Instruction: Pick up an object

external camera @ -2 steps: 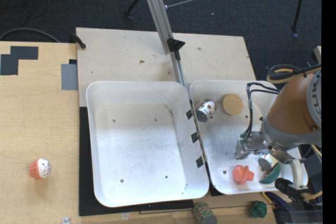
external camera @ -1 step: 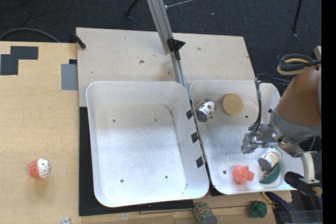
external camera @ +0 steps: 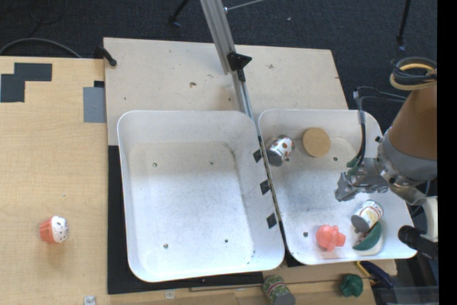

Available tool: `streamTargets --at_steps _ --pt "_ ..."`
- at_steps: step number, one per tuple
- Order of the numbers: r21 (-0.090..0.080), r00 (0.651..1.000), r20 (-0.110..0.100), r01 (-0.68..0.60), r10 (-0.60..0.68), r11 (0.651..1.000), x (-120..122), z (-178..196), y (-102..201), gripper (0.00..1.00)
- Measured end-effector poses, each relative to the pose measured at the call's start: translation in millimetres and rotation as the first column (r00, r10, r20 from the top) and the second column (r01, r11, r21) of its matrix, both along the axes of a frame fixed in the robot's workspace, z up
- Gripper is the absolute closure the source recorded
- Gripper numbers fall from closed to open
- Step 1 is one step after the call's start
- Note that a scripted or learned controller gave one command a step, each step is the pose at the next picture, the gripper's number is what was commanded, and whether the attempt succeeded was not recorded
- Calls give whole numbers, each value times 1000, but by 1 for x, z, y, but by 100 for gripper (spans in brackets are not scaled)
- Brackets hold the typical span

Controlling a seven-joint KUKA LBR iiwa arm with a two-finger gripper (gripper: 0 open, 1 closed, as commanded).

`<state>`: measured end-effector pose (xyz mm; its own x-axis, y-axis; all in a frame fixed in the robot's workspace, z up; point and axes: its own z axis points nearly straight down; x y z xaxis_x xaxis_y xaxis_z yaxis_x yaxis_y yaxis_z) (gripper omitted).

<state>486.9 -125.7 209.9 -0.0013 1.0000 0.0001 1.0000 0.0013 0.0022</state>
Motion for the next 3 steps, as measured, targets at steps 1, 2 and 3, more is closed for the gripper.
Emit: streamTargets --at_steps 1,2,3 --pt "-1 1000 1 0 0 1000 9 57 -5 100" --pt "3 1000 -6 -4 4 1000 19 51 56 100" --pt "2 1000 -5 -4 4 1000 27 52 109 100"
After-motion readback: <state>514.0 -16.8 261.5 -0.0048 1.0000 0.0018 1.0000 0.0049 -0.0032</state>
